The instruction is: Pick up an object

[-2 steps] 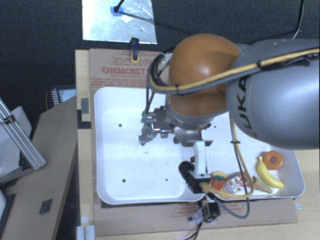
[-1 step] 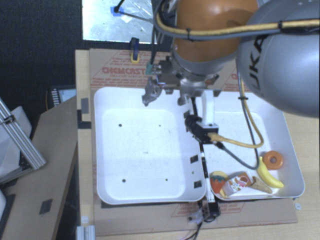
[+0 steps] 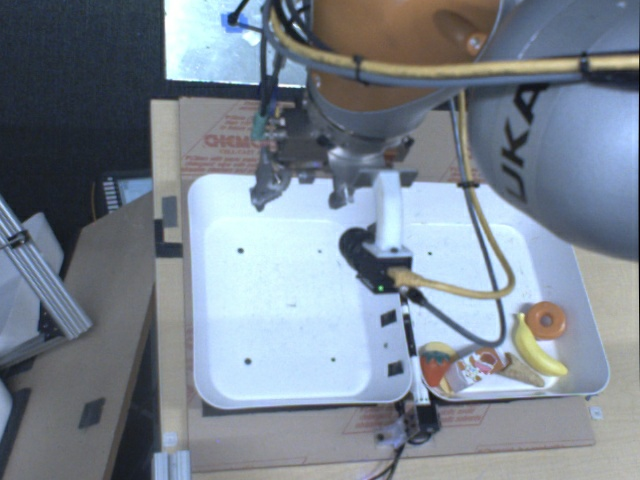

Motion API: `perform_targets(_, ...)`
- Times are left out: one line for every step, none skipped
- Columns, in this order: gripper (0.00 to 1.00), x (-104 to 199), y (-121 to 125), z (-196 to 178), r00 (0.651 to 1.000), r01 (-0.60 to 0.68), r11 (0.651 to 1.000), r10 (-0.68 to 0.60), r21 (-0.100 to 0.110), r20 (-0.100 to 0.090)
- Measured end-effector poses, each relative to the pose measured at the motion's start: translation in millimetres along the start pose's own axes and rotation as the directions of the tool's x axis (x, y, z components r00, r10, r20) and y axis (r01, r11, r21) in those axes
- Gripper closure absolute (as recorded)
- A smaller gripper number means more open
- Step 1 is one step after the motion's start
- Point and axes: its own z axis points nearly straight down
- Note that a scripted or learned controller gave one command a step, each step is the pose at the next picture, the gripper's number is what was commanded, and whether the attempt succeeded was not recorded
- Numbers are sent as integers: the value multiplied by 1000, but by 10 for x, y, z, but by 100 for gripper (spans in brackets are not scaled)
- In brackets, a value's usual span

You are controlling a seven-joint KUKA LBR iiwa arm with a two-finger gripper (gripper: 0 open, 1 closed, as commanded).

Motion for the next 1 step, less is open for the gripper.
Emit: perform_targets(0, -128, -318, -1226, 1000, -4, 1000, 4, -8, -2)
